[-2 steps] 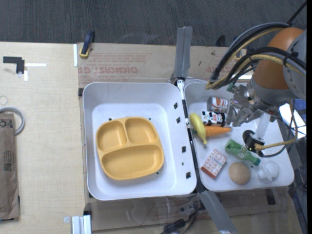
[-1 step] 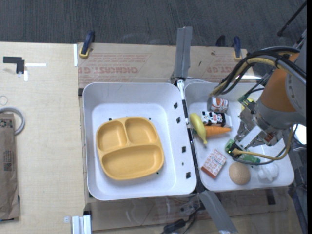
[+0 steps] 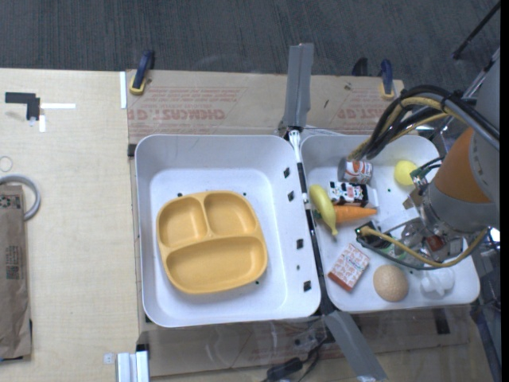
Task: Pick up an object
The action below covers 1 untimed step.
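Two shallow white plastic bins sit side by side across the middle of the frame. The left bin (image 3: 147,237) holds one item: a smooth yellow plate (image 3: 211,242) with rounded corners, moulded into three compartments. The right bin (image 3: 334,297) at centre-right holds about seven small objects: one curved yellow banana (image 3: 323,208), one tapered orange carrot (image 3: 355,211), one small can (image 3: 358,169), one black-and-white toy (image 3: 347,192), one flat red-and-white box (image 3: 349,266), one matte tan egg-shaped ball (image 3: 390,282) and one rounded yellow lemon-like fruit (image 3: 406,172). The gripper (image 3: 425,245) sits low over the right bin's right half, amid looping cables; whether it is clenched or released, I cannot tell, since the wrist hides it.
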Motion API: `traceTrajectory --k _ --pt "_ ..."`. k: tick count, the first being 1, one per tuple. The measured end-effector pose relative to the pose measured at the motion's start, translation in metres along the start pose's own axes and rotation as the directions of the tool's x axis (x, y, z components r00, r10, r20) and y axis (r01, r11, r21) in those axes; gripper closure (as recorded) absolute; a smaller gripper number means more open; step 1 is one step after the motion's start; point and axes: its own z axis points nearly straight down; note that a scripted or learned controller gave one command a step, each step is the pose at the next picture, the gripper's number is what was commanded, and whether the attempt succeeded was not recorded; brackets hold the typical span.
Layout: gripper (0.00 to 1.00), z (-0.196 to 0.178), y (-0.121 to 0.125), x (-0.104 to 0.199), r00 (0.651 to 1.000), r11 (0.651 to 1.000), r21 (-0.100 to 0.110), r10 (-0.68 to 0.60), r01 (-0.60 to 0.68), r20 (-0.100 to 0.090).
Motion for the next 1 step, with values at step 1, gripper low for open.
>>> traceTrajectory --k 1 --pt "1.00 0.0485 -0.0160 0.0370 1.000 1.000 -0.001 0.023 -0.023 0.000"
